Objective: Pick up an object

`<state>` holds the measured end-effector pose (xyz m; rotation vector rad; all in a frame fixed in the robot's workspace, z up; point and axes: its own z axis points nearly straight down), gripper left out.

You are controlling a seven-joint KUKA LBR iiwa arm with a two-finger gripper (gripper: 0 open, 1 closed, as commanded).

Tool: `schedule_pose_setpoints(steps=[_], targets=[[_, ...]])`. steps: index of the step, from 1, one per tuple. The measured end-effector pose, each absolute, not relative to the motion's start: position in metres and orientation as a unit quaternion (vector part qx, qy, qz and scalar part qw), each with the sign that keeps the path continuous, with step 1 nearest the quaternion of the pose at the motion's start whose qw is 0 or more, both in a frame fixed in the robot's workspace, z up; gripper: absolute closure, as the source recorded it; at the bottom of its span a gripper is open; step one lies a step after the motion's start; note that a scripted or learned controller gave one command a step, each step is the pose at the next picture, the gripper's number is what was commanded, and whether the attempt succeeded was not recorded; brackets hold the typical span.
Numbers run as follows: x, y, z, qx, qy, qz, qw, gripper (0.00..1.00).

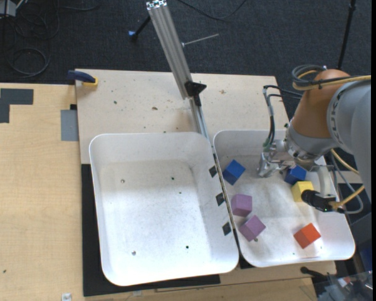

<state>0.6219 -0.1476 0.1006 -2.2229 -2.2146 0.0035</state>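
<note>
Hanging over the upper middle of the right bin (pixel 338 246), the hand (pixel 267 167) is seen at centre right of the frame, though whether it is wide or narrow cannot be told. A blue block (pixel 234 171) lies just to its left near the bin divider, apart from two purple blocks (pixel 241 204) lower down. The blue block is judged light, rigid and flat-sided, best taken across two opposite faces.
</note>
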Motion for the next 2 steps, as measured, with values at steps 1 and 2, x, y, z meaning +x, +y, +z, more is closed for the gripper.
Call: schedule_pose_setpoints(steps=[1, 2], targets=[[0.622, -0.15, 0.143, -0.708, -0.706, -0.0007, -0.001, 1.0], [0.631, -0.157, 0.195, -0.707, -0.707, -0.0011, -0.002, 1.0]])
